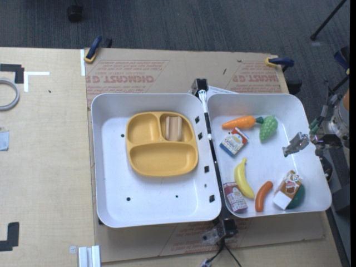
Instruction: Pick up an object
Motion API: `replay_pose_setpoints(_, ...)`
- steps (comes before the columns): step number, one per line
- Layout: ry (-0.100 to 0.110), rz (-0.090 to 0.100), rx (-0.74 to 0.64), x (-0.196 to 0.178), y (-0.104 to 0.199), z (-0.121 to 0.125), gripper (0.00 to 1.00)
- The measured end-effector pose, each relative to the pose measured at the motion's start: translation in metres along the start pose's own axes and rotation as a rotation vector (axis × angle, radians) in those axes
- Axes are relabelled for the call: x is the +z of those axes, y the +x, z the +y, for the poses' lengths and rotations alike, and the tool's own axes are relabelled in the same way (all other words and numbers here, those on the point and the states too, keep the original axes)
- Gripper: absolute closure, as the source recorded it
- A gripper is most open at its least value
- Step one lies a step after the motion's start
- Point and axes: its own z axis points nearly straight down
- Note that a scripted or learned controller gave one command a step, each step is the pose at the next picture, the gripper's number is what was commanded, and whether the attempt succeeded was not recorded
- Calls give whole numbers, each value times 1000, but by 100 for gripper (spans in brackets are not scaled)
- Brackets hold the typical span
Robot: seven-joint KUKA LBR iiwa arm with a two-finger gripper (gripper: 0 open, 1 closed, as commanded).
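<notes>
Seven small objects lie loose in the right bin [303, 113]: a carrot [239, 123], a green bumpy fruit [268, 128], a small carton [233, 143], a banana [242, 178], a sausage [263, 196], a can [236, 198] on its side, and a mixed pair at the near right corner [290, 191]. Any of them would serve the task. The gripper [295, 144] hovers at the bin's right side, over bare floor, with nothing between its fingers; whether they stand spread or together I cannot tell at this size.

Several things could go wrong from here, as I judge it. A straight descent would likely meet only white plastic, since the nearest things, the green fruit and the corner pair, sit apart from the fingertips. The banana and sausage are rounded and smooth-looking, so a pinch off their middle may squirt them sideways. The can lies against the bin's near wall, close to the divider, leaving little room for a finger on that side. The corner pair touch each other, so a grasp there may catch two or nudge both away.

Beside it, the left bin [105, 149] holds a yellow divided tray [161, 160] with a pale block [173, 128] in one compartment. Both bins rest on a cardboard sheet [133, 74] clamped to a light wooden bench [44, 149], with grey carpet [178, 15] beyond.
</notes>
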Motion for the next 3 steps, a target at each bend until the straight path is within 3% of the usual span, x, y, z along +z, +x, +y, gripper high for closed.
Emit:
replay_pose_setpoints(1, 0, 1, 15, 129, 65, -22, 0)
replay_pose_setpoints(2, -1, 1, 18, 120, 64, -21, 100)
replay_pose_setpoints(3, -3, 0, -317, 29, 177, -21, 100)
